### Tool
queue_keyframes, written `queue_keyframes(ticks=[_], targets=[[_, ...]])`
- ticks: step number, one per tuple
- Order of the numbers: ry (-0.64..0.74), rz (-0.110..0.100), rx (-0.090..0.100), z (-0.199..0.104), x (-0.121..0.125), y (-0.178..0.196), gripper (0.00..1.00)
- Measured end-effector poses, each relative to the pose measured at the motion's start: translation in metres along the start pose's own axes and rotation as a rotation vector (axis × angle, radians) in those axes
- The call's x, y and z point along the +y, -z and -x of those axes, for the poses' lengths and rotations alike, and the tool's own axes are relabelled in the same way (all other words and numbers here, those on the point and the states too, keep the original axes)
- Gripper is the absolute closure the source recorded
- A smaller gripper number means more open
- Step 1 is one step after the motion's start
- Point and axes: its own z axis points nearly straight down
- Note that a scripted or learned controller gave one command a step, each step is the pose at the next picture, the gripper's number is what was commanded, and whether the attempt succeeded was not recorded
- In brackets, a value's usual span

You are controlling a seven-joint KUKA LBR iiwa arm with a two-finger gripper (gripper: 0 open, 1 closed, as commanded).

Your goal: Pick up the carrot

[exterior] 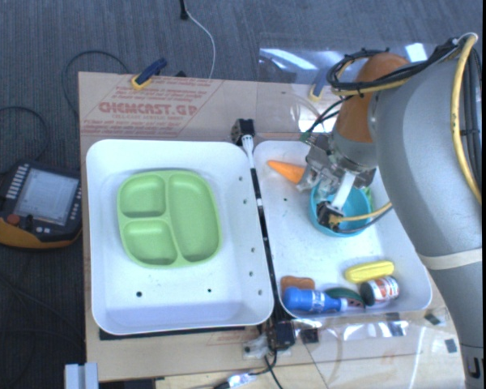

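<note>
The carrot (285, 169) lies in the right bin (300, 250) near its upper left corner, tip toward the divider. Just beside it to the right the gripper (334, 191) hangs over a blue bowl (350, 214); whether the fingers are released or clenched I cannot tell. The left bin (113, 290) holds a green divided plate (168, 218)

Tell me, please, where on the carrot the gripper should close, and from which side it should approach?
Grip the carrot at its thicker end, probably from straight above. It lies flat in the right bin near the far wall, narrow tip toward the divider, so fingers should likely close across its width. The gripper and a blue bowl crowd that thicker end, so clearance looks tight.
</note>
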Motion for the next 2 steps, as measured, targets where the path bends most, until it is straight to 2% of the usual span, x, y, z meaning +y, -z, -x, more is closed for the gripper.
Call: queue_keyframes(ticks=[1, 2], targets=[[0.173, 0.005, 0.009, 0.0152, -0.0245, -0.01, 1.0], [0.172, 0.0, 0.009, 0.0152, -0.026, -0.0133, 0.0]])
